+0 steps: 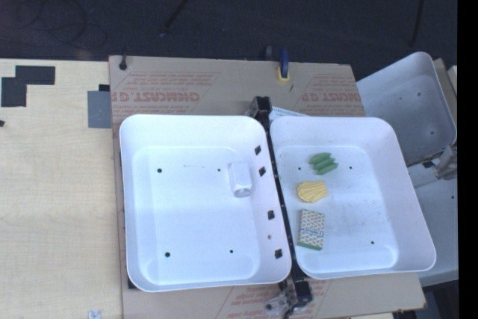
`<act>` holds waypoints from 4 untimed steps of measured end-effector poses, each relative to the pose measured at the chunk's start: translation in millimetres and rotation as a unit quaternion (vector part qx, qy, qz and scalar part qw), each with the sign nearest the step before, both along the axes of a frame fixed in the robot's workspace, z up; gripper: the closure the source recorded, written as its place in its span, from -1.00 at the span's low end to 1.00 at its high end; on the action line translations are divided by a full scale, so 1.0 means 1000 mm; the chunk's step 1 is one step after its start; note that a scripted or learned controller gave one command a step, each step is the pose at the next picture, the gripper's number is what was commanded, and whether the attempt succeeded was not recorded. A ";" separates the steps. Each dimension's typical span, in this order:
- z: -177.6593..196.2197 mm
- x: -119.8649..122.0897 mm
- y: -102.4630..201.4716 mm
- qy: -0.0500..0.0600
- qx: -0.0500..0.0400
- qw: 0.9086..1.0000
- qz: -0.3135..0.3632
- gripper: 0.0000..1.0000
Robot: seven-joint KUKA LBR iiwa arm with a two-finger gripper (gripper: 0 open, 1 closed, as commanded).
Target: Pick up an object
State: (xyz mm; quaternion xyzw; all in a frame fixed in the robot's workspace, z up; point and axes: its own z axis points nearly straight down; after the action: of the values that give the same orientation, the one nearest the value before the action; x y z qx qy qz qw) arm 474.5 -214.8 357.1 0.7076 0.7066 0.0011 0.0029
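Four things sit in the two bins: a small white cup (240, 179) lying in the left bin (149, 146), and in the right bin (388, 153) a green pod (323, 161), a yellow piece (312, 192) below it, and a patterned packet (311, 228) nearest the front.

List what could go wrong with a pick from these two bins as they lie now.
1. The white cylinder in the left bin barely stands out from the white floor and may roll away from a grasp.
2. In the right bin, the yellow piece lies close between the green piece and the flat packet, so a descent could nudge a neighbour.
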 end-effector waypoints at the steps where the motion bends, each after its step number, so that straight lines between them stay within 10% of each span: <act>1: -0.128 0.000 0.059 0.010 0.005 1.000 0.003 1.00; 2: -0.004 0.002 -0.002 -0.002 -0.002 1.000 -0.001 1.00; 3: -0.132 0.003 0.031 0.008 0.004 1.000 0.000 1.00; 4: 0.017 0.002 -0.002 -0.004 -0.002 1.000 0.000 1.00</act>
State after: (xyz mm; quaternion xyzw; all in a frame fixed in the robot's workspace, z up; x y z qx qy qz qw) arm 476.5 -216.5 373.9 0.7075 0.7067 0.0022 0.0075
